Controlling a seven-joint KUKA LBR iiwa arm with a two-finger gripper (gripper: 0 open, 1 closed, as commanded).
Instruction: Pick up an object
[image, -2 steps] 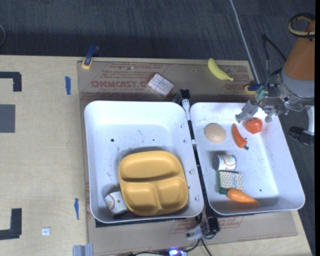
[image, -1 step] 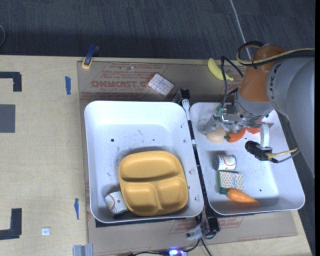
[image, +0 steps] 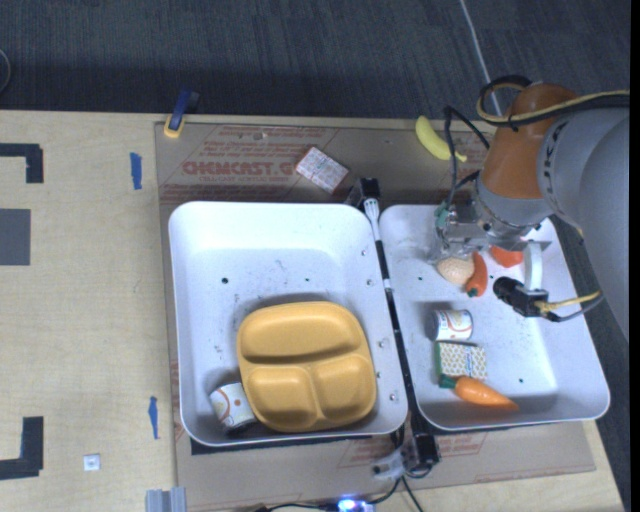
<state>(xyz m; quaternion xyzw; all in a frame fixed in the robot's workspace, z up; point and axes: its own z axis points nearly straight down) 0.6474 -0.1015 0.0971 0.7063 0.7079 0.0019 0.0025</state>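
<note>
Camera view: the tool hangs low in the right bin, just above a pale egg and a small carrot, likely to grab one. I cannot tell how wide it is.

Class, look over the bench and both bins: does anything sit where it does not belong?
Yes. A banana and a small card lie on the bench behind the bins, outside both. The card is askew.

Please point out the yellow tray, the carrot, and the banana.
yellow tray (image: 305, 362), camera view, on its centre ridge.
carrot (image: 482, 393), camera view, middle of its orange body.
banana (image: 433, 139), camera view, middle of its curved peel.
</note>
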